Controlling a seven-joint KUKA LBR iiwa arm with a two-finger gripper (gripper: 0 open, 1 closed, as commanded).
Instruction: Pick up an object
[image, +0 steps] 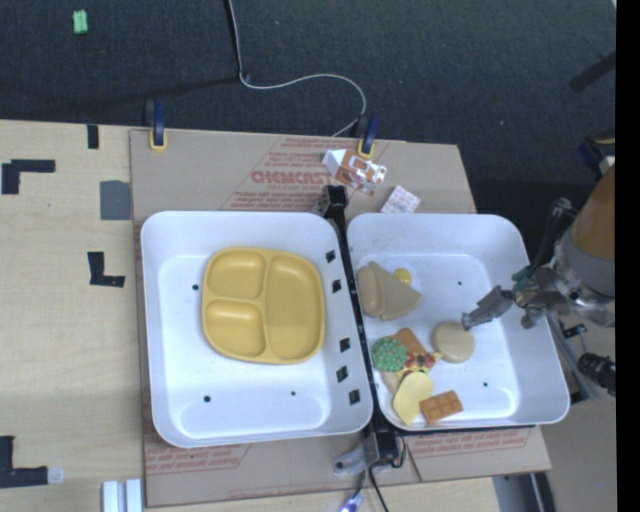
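- Two white bins (150, 330) sit on a tabletop (60, 330).
- Tool (478, 317) hangs over the right bin, just beside a tan round piece (454, 343).
- Whether its fingers are spread cannot be told.

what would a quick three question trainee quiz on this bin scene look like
1. True or false: the yellow divided plate lies in the left bin.
2. Which item is nearest the gripper? A) green toy B) round tan piece C) orange block
3. Fill in: the toy foods all lie in the ___ bin.

Key: 1 true. 2 B; the gripper hangs just above and right of it, and I cannot tell if they touch. 3 right.
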